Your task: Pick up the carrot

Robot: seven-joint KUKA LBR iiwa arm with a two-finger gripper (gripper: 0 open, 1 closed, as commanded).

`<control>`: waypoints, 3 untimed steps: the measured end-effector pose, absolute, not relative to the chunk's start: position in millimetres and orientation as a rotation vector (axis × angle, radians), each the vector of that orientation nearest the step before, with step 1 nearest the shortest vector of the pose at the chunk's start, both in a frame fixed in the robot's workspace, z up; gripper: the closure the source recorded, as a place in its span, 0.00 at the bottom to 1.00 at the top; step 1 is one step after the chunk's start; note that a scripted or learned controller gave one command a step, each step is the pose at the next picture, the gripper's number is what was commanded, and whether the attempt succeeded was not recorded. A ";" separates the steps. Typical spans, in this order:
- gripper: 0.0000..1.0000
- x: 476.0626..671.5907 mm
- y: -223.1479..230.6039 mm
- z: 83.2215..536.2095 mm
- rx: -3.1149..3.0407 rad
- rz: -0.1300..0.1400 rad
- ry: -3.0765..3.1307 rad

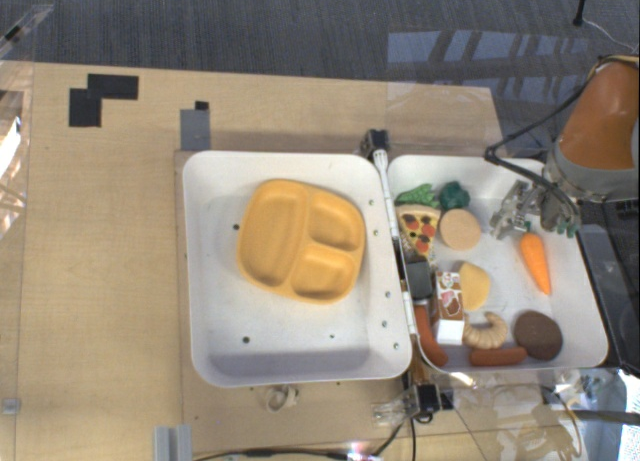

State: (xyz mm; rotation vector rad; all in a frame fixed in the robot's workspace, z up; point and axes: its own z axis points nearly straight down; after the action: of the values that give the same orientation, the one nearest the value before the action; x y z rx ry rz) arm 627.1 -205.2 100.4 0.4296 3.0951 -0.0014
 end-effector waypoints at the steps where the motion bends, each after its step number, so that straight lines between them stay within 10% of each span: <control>1: 1.00 636.0 -117.9 162.6 0.531 0.009 3.076; 2: 0.00 633.1 -123.4 159.2 0.544 0.003 3.081; 3: 0.00 614.7 -181.0 102.0 -0.195 -0.003 3.128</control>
State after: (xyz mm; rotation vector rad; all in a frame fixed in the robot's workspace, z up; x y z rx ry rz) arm 614.7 -181.0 102.0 -0.1955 3.1281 -0.0030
